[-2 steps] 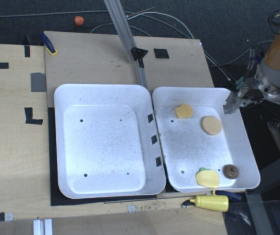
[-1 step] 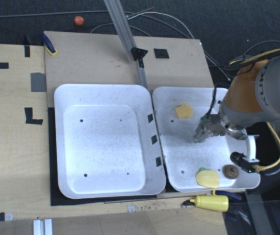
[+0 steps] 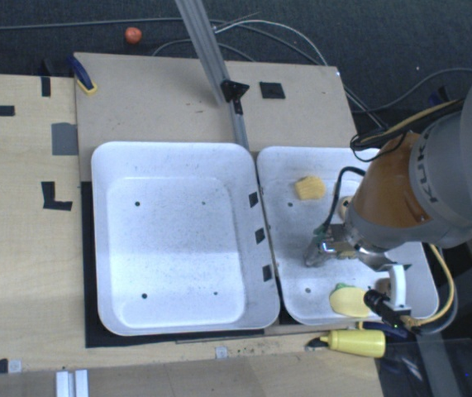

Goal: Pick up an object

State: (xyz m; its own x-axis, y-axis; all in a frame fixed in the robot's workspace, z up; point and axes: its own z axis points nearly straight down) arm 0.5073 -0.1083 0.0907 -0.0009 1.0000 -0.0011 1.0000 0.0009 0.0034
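In the right bin point(image 3: 289, 168), the gripper point(image 3: 314, 253) sits low, its finger spread impossible to tell.

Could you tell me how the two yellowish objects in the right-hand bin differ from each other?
The yellow-orange chunk is duller and more orange with a lumpy outline; the pale yellow object is brighter and smoothly rounded. The chunk lies near the far end of the right bin, apart from the arm; the pale one lies at the near edge, partly overlapped by arm hardware. Both rest on the bin floor, ungrasped.
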